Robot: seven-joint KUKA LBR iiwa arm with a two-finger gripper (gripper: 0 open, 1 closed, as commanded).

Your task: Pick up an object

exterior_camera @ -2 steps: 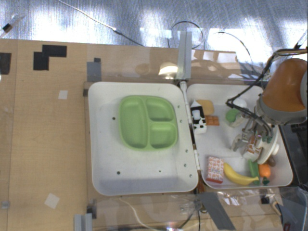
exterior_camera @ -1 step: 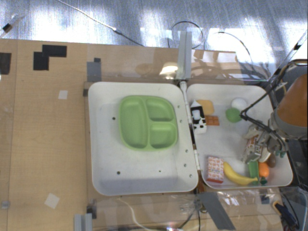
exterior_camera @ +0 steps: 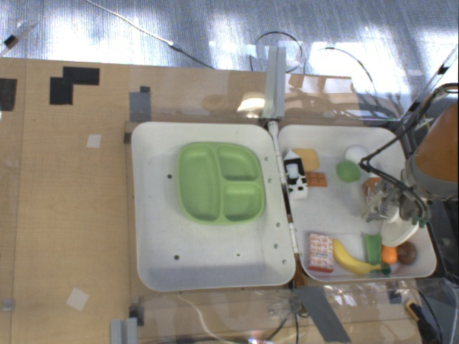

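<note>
The right bin (exterior_camera: 337, 213) holds several small items. Among them are a black-and-white toy (exterior_camera: 294, 175), a green ball (exterior_camera: 348, 170), a red-and-white packet (exterior_camera: 320, 251), a banana (exterior_camera: 351, 261), a green block (exterior_camera: 372, 248) and a small orange (exterior_camera: 388, 255). My gripper (exterior_camera: 382, 206) hangs over the right side of this bin, just above a white cup (exterior_camera: 399, 231) and beside a reddish-brown item (exterior_camera: 370, 186). The gripper's body hides what lies under it.
The left bin (exterior_camera: 154, 256) bears a green divided plate (exterior_camera: 219, 182). A tan piece (exterior_camera: 308, 158), an orange-brown piece (exterior_camera: 317, 180) and a white lump (exterior_camera: 355, 153) sit at the back of the right bin. A brown ball (exterior_camera: 407, 252) lies in its front right corner. Cables run across from the right.
</note>
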